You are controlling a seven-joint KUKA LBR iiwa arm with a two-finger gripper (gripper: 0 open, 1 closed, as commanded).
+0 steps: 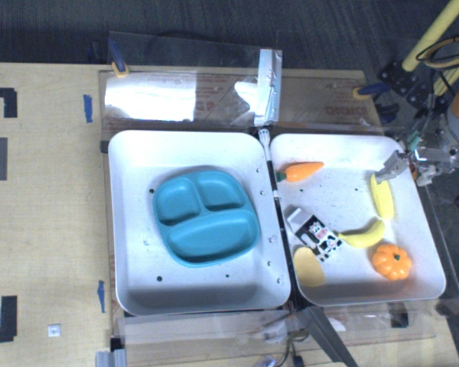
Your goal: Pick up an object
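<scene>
The right bin (344, 145) holds a small orange carrot (301, 171) near its back left corner. A yellow banana (382, 197) lies upright along the right side, and a second curved yellow piece (365, 236) lies below it. An orange pumpkin (392, 261) sits at the front right. A black and white packet (315, 233) and a tan oval piece (308, 267) lie at the front left. My gripper (405, 164) hovers at the bin's back right edge, just above the upright banana's top end, with nothing seen held.
The left bin (130, 205) carries a blue divided plate (206, 216) in its middle. A clear plastic sheet and a metal bracket (269, 86) stand behind the bins. Cables and a yellow pole (436, 25) crowd the back right. Wooden bench top lies to the left.
</scene>
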